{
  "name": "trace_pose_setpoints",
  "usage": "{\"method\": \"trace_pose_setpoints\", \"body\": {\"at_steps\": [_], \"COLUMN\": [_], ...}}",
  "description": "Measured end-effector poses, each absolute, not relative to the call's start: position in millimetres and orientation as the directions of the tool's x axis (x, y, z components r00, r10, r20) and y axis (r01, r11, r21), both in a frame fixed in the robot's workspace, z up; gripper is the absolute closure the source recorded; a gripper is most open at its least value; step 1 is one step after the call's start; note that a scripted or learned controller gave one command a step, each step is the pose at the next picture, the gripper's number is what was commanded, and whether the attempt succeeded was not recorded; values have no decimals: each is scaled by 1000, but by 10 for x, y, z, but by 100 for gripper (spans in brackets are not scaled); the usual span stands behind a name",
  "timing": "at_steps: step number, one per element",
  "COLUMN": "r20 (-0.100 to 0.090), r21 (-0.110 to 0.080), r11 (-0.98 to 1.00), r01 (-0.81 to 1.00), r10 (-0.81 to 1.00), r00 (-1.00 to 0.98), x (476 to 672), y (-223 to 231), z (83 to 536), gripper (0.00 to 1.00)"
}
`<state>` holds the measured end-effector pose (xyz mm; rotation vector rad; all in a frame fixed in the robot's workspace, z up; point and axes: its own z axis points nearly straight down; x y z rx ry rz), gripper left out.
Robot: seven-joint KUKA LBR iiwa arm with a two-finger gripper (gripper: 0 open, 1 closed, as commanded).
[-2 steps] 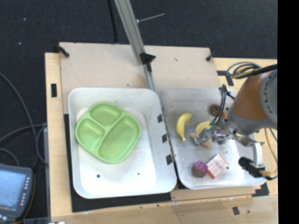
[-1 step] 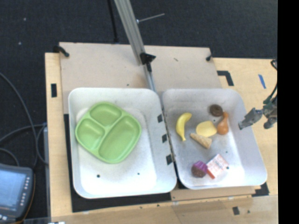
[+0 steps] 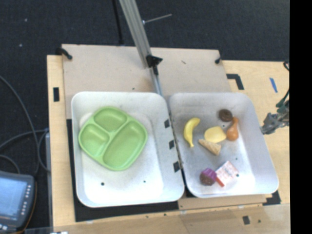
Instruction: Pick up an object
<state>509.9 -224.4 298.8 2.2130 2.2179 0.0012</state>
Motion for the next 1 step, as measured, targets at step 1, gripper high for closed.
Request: {"method": "trace_pose_setpoints", "body": {"at_steps": [1], "r20": [1], "r21": [0], "r11": [8], "r01": [1000], "r10": [1000], "r00": [-8], "x": [5346], "y": [-1621], "z": [2710], "gripper": [100]}}
